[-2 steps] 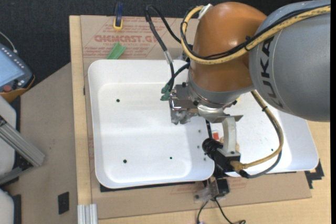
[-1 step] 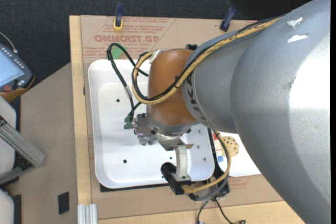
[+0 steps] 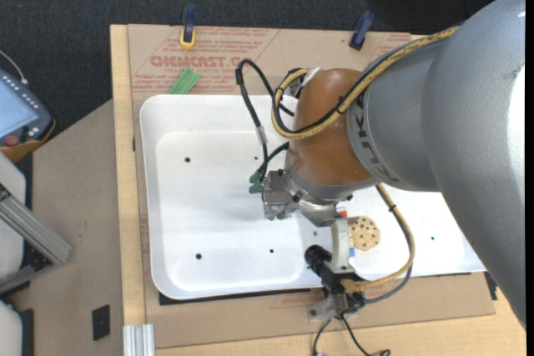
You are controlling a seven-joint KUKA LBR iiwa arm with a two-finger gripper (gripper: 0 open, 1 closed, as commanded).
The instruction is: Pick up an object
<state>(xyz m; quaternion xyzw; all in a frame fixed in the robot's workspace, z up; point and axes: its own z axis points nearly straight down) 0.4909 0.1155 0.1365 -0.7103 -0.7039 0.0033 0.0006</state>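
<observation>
**Item 1, gripper**: centre of frame, under the orange wrist band, low over the right part of the left bin. Whether it is open or closed cannot be told; the wrist hides it.

**Item 2, task's thing:** round tan speckled disc, lower centre-right, lying in the right bin, near the gripper but apart from it.

**Risk:** the gripper stands left of the disc, so closing here would probably catch nothing. The divide between the bins lies between them, and a low sideways move could knock a rim. The disc looks flat and may slip from a shallow pinch.

**Surroundings:**
- Green strip on the cardboard sheet over the desk, upper left.
- Two clamps at the sheet's top edge.
- Loose cables looping around the wrist; these could snag.
</observation>
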